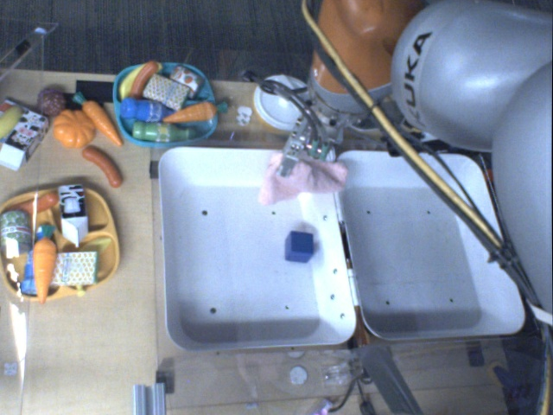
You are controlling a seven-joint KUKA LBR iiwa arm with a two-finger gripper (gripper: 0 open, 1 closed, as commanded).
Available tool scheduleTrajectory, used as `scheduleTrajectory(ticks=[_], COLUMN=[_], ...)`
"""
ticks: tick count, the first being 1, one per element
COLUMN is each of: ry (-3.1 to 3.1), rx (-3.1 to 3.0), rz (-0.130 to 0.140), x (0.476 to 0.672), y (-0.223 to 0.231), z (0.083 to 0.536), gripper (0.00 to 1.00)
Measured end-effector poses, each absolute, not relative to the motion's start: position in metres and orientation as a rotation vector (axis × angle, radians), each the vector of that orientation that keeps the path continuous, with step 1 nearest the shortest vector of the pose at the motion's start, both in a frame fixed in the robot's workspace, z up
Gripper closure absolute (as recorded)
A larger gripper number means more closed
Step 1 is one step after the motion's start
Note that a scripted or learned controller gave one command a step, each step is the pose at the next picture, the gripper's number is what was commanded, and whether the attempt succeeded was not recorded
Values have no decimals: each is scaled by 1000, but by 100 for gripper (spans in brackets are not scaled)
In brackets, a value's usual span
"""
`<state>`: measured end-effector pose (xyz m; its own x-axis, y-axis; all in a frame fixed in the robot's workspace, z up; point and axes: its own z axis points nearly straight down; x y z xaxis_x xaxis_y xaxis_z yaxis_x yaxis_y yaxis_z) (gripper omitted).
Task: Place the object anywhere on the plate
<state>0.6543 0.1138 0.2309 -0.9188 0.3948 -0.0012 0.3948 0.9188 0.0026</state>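
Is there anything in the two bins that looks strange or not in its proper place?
Yes. A pink cloth hangs crumpled under the gripper, draped over the wall between the bins. The blue cube sits alone in the left bin.

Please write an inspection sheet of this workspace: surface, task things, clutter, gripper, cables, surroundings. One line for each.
Surface: two white bins, left bin and right bin, side by side on a wooden bench.
Job's things: blue cube on the left bin floor; pink cloth hangs under the gripper at the bin's back edge; plate: nothing seen.
Clutter: toy food in a blue bowl and a yellow tray; a loose pumpkin.
Grippers: gripper above the pink cloth; grasp not clear.
Cables: yellow cable along the arm.
Surroundings: dark carpet behind.
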Motion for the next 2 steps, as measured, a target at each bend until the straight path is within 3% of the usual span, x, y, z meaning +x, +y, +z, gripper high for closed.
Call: scheduleTrajectory(ticks=[1, 2], ry=[3140, 3139], rx=[10, 10], rz=[5, 5], x=[657, 657], y=[113, 113], z=[222, 222], gripper=[100, 0])
